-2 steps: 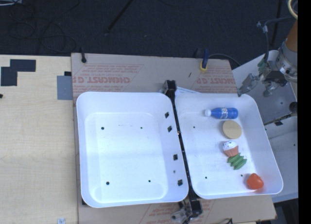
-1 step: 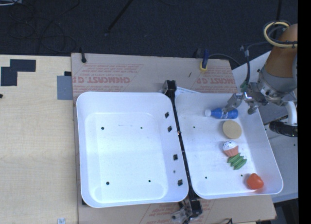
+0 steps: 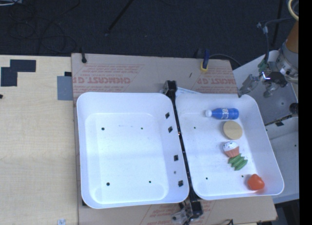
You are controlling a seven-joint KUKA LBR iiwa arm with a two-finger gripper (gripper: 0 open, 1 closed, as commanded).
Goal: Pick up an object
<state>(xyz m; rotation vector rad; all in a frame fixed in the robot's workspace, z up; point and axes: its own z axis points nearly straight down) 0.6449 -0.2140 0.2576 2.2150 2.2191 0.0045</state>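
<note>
Gripper [image 3: 258, 80] apparently outside right bin [image 3: 265, 131], above blue bottle [image 3: 223, 113].

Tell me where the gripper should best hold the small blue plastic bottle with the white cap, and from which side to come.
Probably grip the small blue plastic bottle across its middle, coming straight down from above. It lies on its side in the right white bin, white cap pointing left, with free floor either side.

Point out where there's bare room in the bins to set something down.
The left bin shows bare floor wall to wall. In the right bin, the strip beside the divider is free. Its right side is crowded: blue bottle, tan disc, green piece, red ball.
</note>
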